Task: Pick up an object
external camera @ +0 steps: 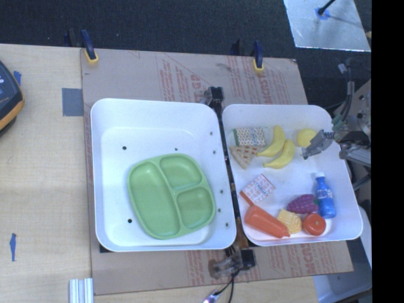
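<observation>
The right bin (338, 169) holds several toy foods. Two yellow bananas (278, 149) lie near its back, with a yellow lemon (305, 136) to their right. A blue bottle (324, 196), purple grapes (302, 203), a red tomato (314, 224), a corn cob (289, 220) and an orange carrot (265, 221) sit along the front. My gripper (317, 144) reaches in from the right edge, just right of the lemon and low over the bin's back right part. Nothing shows held in it.
A green divided plate (170, 196) lies in the left bin (107, 169). A printed packet (258, 187), a green-white box (250, 136) and a tan wedge (242, 155) sit in the right bin's left half. Blue clamps (89, 46) hold the cardboard at the back.
</observation>
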Controlling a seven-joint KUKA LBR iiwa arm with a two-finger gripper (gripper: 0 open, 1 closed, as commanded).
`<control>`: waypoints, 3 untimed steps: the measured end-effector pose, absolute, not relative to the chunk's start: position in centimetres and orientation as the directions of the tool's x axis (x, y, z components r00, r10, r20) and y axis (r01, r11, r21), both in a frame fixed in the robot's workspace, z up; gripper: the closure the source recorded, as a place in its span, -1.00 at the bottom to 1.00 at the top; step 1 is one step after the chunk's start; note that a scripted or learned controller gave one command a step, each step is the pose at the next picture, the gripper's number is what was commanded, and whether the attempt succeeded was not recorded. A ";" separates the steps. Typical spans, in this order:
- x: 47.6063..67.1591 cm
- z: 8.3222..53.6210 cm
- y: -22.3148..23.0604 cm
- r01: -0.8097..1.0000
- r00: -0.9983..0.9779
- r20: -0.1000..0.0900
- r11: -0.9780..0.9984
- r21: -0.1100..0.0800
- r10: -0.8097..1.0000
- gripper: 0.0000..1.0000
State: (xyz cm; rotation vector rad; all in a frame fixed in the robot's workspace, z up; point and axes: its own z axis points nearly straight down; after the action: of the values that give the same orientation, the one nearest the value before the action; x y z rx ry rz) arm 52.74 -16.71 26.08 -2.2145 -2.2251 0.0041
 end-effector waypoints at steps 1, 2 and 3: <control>53.9 16.7 -21.2 1.000 -0.004 -0.001 0.004 -0.005 1.000 -1.00; 62.5 9.2 -16.6 1.000 -0.006 0.000 0.006 -0.004 1.000 -1.00; 62.6 10.4 -16.7 1.000 -0.009 -0.001 0.009 -0.002 1.000 1.00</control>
State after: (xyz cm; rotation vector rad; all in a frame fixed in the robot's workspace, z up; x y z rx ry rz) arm 62.63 -16.72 10.40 -2.2106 -2.2309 0.0035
